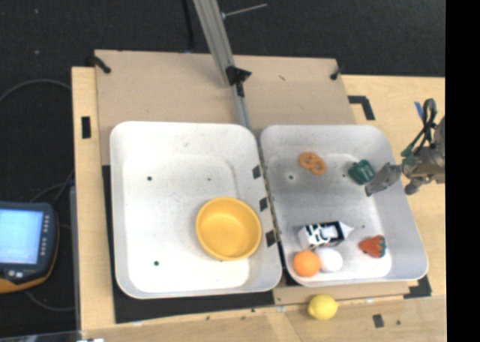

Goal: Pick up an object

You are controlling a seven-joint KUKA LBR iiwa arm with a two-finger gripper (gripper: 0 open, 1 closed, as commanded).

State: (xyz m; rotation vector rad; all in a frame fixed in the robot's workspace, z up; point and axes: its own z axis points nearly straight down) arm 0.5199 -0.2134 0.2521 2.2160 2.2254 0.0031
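A handheld screen (22, 243) is being shown well to the left of the left bin (150, 175), off the counter (217, 78). A yellow bowl (228, 228) is sitting upright in the left bin, toward that bin's near right corner, close to the seam with the right bin (300, 149). In the right bin, an orange pretzel-shaped piece (313, 162) is lying toward the far side, right of the seam. Nearer the front rim, a black-and-white carton (323, 233) is lying, with an orange ball (306, 264) and a white ball (330, 260) touching each other just in front of it. A red strawberry-like piece (373, 246) is resting to the right of the carton. A yellow lemon (322, 307) is lying on the counter just outside the right bin's front rim. A dark green object (361, 172) is lying near the right bin's far right side, just left of the pincer (390, 177), which is being held over the bin's right edge. Whether the pincer is touching the green object, or how far it is spread, cannot be told.
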